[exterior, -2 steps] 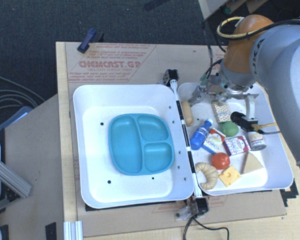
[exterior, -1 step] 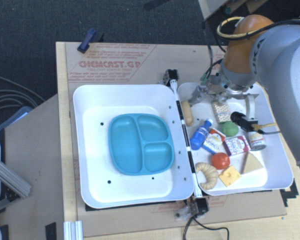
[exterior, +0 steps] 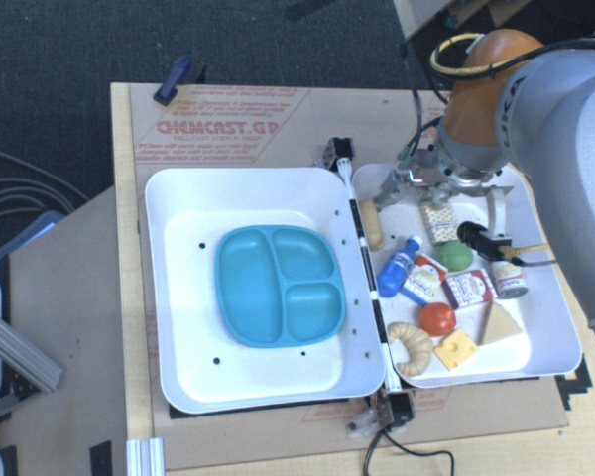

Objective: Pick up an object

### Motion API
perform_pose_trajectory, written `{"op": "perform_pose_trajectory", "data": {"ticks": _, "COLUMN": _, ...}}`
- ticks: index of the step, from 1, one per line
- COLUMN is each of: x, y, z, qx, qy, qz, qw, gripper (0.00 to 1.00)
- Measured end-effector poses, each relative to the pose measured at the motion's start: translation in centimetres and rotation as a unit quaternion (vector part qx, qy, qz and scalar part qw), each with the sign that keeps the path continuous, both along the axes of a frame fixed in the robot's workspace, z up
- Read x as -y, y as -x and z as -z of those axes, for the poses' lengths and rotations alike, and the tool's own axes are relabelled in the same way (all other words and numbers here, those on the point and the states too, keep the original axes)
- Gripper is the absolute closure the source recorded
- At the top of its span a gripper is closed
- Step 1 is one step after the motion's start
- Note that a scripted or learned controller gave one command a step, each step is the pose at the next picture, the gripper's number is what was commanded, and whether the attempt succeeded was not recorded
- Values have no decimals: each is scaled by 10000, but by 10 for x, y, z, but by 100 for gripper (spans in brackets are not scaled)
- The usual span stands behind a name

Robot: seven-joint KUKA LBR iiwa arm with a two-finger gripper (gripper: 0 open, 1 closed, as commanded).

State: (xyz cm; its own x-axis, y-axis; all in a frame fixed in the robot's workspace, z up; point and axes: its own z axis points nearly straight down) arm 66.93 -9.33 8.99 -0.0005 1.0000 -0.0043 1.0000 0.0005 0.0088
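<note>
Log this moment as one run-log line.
arm: over right bin | grasp: unconfirmed | toys: in right bin | blue tray: in left bin

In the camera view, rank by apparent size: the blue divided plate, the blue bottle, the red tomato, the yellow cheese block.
1. Blue divided plate
2. Blue bottle
3. Red tomato and yellow cheese block: they look alike, so no ranking.

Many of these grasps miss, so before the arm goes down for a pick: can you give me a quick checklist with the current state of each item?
1. Objects within reach in the right bin: ok, it holds a jumble of toy foods.
2. Tool over the right bin: ok, at its far end.
3. Tool free of any object: cannot tell.
4. Isolated target: not ok; red tomato, cheese block and pretzel crowd together.
5. Left bin drop spot: ok, the blue divided plate has nothing on it.
</note>
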Motion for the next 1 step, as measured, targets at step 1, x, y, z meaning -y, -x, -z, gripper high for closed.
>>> {"op": "perform_pose_trajectory", "data": {"ticks": 1, "x": 0, "y": 0, "z": 0, "qx": 0, "qy": 1, "qz": 0, "qw": 10000, "gripper": 0}}
